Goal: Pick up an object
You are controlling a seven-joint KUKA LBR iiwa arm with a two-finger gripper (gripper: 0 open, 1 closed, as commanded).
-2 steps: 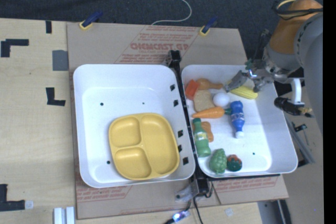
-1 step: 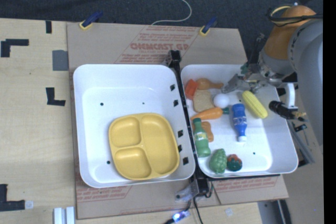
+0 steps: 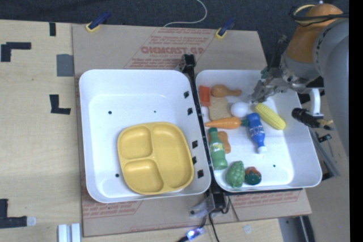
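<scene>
Two white bins sit side by side on the tabletop [image 3: 34, 122]. From my seat, the right bin [image 3: 300, 161] holds the pickable things, and the gripper [image 3: 262, 92] hangs over its upper part, just above a yellow corn cob [image 3: 270, 116]. I cannot tell how far the jaws are spread, and I see nothing between them. The corn cob is bright yellow, stubby and ribbed; its long axis runs diagonally, from upper left down to lower right. Just beside it lie a white egg [image 3: 239, 109], a blue bottle [image 3: 256, 132], an orange carrot [image 3: 224, 123] and a green bottle [image 3: 216, 149]. The left bin [image 3: 96, 93] holds a yellow divided plate [image 3: 154, 157].
</scene>
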